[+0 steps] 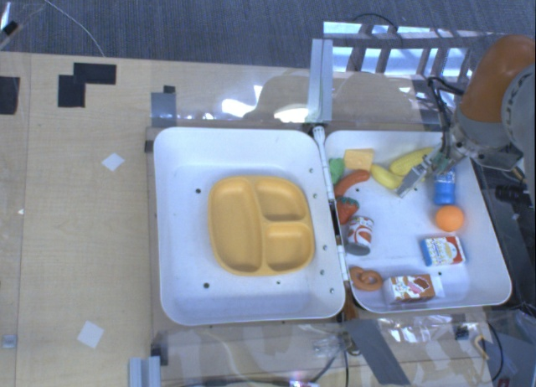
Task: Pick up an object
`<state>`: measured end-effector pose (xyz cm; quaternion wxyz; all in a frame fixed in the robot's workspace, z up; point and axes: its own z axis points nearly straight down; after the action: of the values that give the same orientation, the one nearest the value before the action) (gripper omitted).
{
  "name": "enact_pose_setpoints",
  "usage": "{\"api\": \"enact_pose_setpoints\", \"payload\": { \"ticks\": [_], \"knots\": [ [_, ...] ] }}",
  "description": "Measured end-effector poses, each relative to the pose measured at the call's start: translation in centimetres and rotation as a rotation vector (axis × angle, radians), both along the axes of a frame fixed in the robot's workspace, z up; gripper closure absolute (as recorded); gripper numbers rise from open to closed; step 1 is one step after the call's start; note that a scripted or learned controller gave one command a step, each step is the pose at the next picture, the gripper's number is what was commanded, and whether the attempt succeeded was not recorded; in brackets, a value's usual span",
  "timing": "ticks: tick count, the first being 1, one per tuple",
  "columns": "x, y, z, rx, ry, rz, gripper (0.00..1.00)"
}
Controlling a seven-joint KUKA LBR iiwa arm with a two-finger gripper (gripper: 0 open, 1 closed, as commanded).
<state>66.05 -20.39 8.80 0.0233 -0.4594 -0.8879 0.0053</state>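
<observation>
**Reaching into the right bin**

I see 2 white bins; the left bin holds a yellow tray. In the right bin, my gripper hovers at the banana; grip state I cannot tell. Next: descend, close.

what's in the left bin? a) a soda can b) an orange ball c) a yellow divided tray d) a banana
c: the yellow divided tray lies alone in the left bin, while the orange ball, banana and soda can all lie in the right bin.
</observation>
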Motion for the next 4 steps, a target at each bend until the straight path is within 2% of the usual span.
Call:
{"api": "enact_pose_setpoints", "payload": {
  "ticks": [1, 2, 3, 4],
  "knots": [
    [0.6, -0.5, 1.4, -0.020, -0.036, 0.005, 1.00],
    [-0.5, 4.2, 11.3, -0.015, -0.068, 0.082, 1.00],
    [-0.8, 4.1, 10.7, -0.013, -0.057, 0.080, 0.00],
    [-3.7, 4.8, 0.9, -0.015, -0.055, -0.069, 0.00]
  ]
}}
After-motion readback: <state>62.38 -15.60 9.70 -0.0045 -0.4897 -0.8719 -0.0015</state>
